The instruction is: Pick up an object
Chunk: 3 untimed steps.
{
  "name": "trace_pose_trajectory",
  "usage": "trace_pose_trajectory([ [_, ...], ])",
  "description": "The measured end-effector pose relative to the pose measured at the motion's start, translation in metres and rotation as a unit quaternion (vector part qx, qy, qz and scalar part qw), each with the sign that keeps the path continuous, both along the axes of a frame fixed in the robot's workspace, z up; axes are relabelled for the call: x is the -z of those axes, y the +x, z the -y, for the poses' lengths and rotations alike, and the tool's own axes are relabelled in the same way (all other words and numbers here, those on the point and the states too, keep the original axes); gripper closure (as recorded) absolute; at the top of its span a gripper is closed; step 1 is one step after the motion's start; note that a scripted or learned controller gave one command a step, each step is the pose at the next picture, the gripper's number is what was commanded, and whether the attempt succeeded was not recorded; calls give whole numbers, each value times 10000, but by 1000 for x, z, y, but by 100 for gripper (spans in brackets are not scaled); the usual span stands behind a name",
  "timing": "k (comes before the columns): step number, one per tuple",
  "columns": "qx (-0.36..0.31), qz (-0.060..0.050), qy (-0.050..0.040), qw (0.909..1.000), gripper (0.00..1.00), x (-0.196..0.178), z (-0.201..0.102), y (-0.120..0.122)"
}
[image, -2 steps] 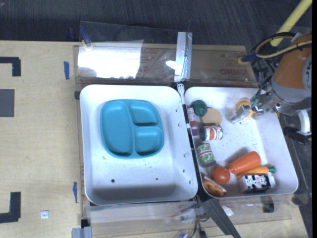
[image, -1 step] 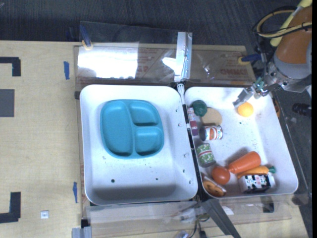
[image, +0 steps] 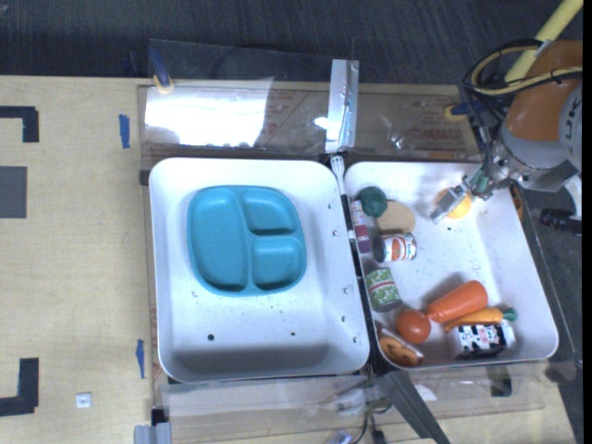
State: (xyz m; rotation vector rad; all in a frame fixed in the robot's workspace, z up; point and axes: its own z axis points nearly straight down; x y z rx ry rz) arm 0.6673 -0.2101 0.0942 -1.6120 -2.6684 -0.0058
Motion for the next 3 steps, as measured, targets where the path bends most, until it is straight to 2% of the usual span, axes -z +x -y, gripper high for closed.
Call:
trace_pose_trajectory([
  [1, -76, 104, -46, 9999, 0, 7, 8, -71],
  [2, -276, 43, -98, 9996, 0, 9, -44, -4],
  [3, -289, 115, -101, 9995, 100, -5, -46, 0],
])
